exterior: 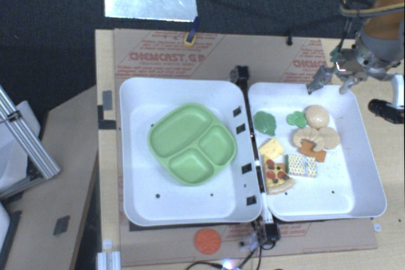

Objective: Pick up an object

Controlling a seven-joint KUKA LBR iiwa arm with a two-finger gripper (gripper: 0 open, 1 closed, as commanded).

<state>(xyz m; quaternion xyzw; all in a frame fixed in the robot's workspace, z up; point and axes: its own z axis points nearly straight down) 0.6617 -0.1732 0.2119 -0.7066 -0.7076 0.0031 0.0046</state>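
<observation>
Pincer: my pincer (330, 79) hangs over the far edge of the right bin (361, 136) with its two fingers spread and nothing between them.
Targets: the toy food lies below and just inward of it; the beige egg (317, 116) is nearest, with the mushroom (318, 138), cheese wedge (271, 149) and pizza slice (277, 176) further off.
Crowding: I judge the pieces touch, so one finger may land on a neighbour.
Slip: I expect the round egg could squirt out.
Rim: I risk clipping the bin wall.
</observation>
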